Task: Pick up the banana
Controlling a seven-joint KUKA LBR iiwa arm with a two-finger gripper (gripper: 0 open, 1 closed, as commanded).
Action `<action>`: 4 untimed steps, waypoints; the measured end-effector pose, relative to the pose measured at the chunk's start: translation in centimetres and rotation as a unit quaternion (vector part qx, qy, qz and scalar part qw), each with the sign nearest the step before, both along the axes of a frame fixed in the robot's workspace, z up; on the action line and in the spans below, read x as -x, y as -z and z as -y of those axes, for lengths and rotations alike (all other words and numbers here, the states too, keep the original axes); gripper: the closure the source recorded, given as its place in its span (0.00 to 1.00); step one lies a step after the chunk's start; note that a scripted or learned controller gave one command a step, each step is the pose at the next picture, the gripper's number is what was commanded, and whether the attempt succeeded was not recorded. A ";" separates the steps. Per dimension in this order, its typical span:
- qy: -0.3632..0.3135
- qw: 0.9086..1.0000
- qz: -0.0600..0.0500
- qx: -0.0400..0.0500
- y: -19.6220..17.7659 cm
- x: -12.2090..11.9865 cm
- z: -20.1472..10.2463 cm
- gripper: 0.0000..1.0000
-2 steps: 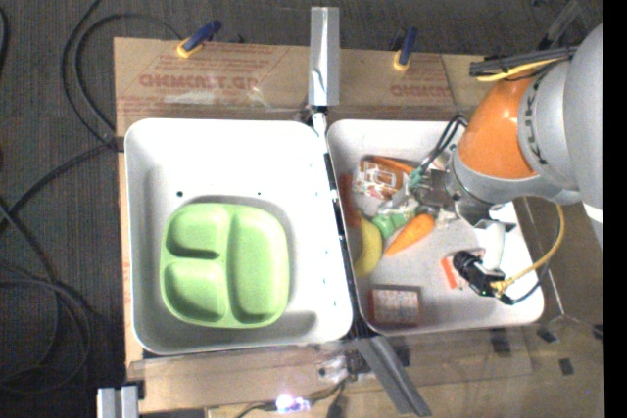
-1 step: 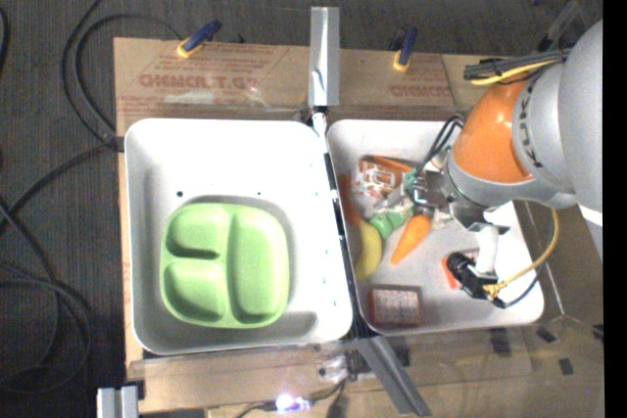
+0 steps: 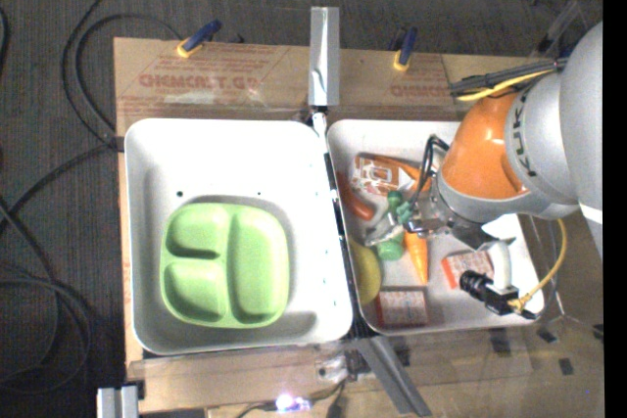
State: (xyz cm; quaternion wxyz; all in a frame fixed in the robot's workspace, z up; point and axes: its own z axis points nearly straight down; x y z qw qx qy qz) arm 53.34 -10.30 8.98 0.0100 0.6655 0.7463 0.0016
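Banana (image 3: 366, 273) sits in the right bin (image 3: 529, 303), tight against its left wall near the front corner. Gripper (image 3: 404, 222) hangs just above and right of it, over a carrot (image 3: 417, 255); can't tell how it's set. Green tray (image 3: 227, 262) fills the left bin (image 3: 147, 152).

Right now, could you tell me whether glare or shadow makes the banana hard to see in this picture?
In the camera view, the banana lies dim against the right bin's near-left wall, edges soft; the bin's white floor glares, washing out detail beside the arm.
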 end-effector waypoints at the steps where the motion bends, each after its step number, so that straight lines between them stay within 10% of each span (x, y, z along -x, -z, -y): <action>1: 0.025 1.000 0.002 -0.004 0.0 2.9 2.0 0.00; 2: 0.206 0.978 0.005 -0.006 0.0 4.2 -0.3 0.00; 3: 0.207 0.978 0.001 -0.006 -0.6 4.2 -0.2 1.00; 4: 0.144 0.990 -0.012 -0.005 -8.9 0.7 -1.0 1.00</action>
